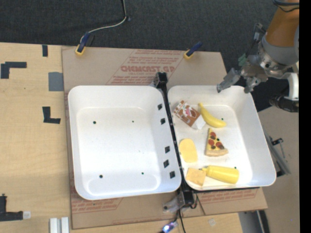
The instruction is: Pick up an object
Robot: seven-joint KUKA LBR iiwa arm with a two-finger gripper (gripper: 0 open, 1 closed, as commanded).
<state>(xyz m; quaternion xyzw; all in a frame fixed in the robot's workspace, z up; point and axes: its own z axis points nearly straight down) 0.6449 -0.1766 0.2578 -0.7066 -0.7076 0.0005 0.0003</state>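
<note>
The right bin (252,115) holds several toy foods: a brown and white snack packet (186,113), a yellow banana (212,117), a pizza slice (215,143), a pale yellow oval piece (188,150), a cheese wedge (196,176) and a yellow bottle (222,174). My gripper (237,82) hangs over the bin's far right rim, up and to the right of the banana. Its two fingers are spread apart with nothing between them.
The left bin (116,140) lies beside the right one, with black clips (166,149) along the shared wall. Both rest on a cardboard sheet (141,67) clamped at its far edge. A black cable (121,8) runs across the dark floor behind.
</note>
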